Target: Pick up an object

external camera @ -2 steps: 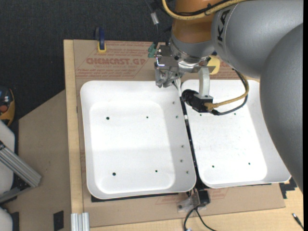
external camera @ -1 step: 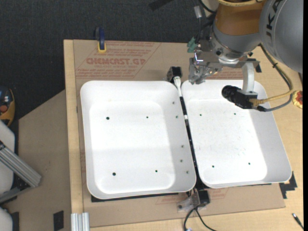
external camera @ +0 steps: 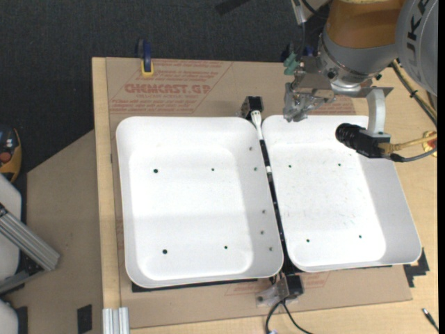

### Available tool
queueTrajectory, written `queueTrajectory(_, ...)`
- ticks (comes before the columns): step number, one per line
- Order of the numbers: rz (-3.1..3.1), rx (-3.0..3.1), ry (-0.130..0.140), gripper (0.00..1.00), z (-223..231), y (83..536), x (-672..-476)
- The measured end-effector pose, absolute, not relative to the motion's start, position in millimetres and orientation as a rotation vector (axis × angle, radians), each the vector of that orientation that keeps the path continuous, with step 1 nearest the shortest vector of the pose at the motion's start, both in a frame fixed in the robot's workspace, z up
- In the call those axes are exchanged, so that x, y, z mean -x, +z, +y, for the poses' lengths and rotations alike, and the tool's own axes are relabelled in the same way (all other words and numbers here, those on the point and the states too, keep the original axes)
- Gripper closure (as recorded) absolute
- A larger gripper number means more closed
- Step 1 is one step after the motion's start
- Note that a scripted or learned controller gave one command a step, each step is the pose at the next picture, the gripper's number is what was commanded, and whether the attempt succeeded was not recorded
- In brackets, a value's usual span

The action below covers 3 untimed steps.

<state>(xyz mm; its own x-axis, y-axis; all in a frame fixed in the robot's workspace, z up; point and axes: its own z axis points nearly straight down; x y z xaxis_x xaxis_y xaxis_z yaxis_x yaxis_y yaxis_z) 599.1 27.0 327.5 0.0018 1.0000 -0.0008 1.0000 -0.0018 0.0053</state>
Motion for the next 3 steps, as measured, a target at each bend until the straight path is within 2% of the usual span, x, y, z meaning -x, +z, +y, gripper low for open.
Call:
queueTrajectory(1, 2.233, -2.220, -0.007, 1.00, 97, 258, -613.4)
queueTrajectory(2, 2.217, -2.220, 0.006, 1.00, 72, 307, -606.1)
queueTrajectory(3, 2.236, -2.218, -0.007, 1.00, 151, 249, -579.4)
